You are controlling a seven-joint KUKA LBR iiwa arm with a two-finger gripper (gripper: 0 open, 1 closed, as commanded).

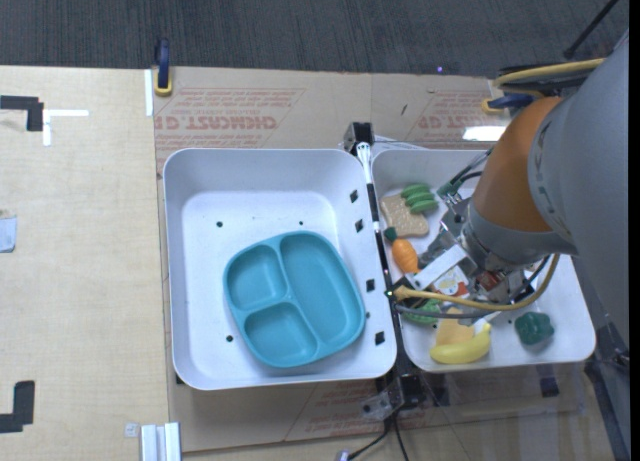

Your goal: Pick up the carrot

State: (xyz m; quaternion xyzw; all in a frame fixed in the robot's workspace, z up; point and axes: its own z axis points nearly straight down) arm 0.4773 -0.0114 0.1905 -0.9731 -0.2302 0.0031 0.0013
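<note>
My gripper [455, 279] hangs low in the right bin [570, 349], at four o'clock from the carrot [404, 254] (grasp state I cannot tell), probably for approaching it.

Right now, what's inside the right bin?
Right bin: carrot by the left wall, toast slice, green pods, banana, broccoli. The arm covers the middle.

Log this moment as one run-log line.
arm over right bin | carrot lying in bin, beside bread | blue tray in left bin
</note>
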